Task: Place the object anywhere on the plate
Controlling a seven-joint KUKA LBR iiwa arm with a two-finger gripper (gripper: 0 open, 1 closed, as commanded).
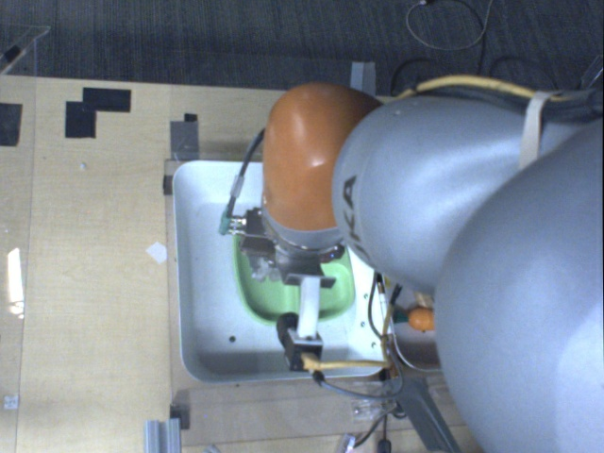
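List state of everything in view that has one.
arm: reaching in, wrist above the plate.
green plate: flat in the left bin, partly covered by the arm.
orange object: off the plate, right of that bin's wall, mostly hidden.

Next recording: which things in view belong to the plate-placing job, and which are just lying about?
Job in hand: green plate, in the left white bin; gripper, over the plate.

Lying about: small orange thing right of that bin, partly hidden by the arm, role unclear; black shapes on the bench; looped cable on the floor.
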